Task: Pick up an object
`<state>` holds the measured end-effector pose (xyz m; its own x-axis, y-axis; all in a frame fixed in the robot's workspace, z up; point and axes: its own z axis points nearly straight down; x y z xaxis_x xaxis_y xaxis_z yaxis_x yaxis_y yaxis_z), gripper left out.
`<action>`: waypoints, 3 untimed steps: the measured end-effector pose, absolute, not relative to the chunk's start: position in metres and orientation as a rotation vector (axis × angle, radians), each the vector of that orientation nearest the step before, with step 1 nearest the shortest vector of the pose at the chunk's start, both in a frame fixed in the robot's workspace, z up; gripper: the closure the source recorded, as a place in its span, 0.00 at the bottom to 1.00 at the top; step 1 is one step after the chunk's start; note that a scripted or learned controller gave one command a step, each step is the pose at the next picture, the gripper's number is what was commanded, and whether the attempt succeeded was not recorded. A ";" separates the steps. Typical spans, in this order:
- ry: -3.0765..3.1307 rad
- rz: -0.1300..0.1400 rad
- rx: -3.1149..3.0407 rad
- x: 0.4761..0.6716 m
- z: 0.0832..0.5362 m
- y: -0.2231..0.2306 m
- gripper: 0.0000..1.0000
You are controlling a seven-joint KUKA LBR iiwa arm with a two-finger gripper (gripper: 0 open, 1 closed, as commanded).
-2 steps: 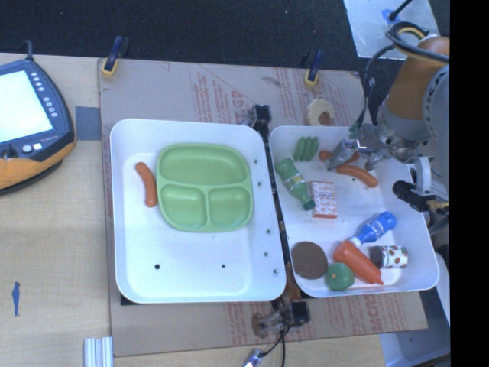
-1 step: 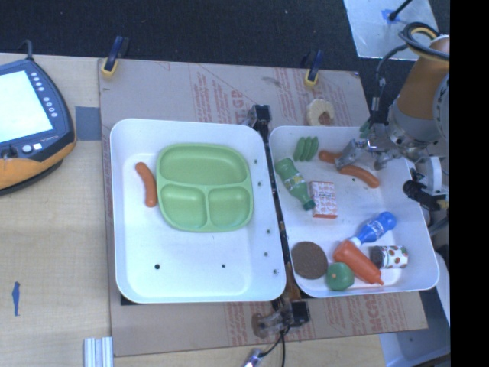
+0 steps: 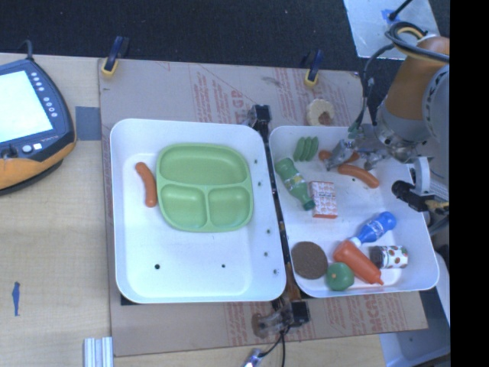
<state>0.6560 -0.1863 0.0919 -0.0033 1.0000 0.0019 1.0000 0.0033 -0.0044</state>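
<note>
My gripper point(image 3: 359, 157) hangs over the back of the right bin point(image 3: 428, 281), its fingers spread and open with nothing between them. A red-orange sausage point(image 3: 359, 176) lies just in front of the fingertips. A small orange-red piece point(image 3: 333, 157) lies by the left finger. The grey arm with its orange band point(image 3: 416, 79) comes in from the right. Also in this bin are green pea pods point(image 3: 306, 148), a green bottle point(image 3: 294, 180), a red and white packet point(image 3: 324, 199), a blue and white bottle point(image 3: 376, 228), a carrot point(image 3: 357, 261), a brown disc point(image 3: 309, 259) and a green ball point(image 3: 340, 276).
The left bin point(image 3: 191, 281) holds a green divided plate point(image 3: 205, 186) and an orange sausage point(image 3: 147, 183). A small can point(image 3: 393, 257) sits at the right bin's front. A pale ring point(image 3: 321, 113) lies behind the bins. A control pendant point(image 3: 30, 125) rests at far left.
</note>
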 end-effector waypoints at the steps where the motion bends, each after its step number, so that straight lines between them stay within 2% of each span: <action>1: -2.220 0.004 -2.214 0.656 0.092 -0.175 0.00; 3: -2.224 0.001 -2.219 0.657 0.092 -0.212 0.00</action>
<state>0.6565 -0.2118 0.0923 -0.0023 1.0000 -0.0002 1.0000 0.0023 -0.0003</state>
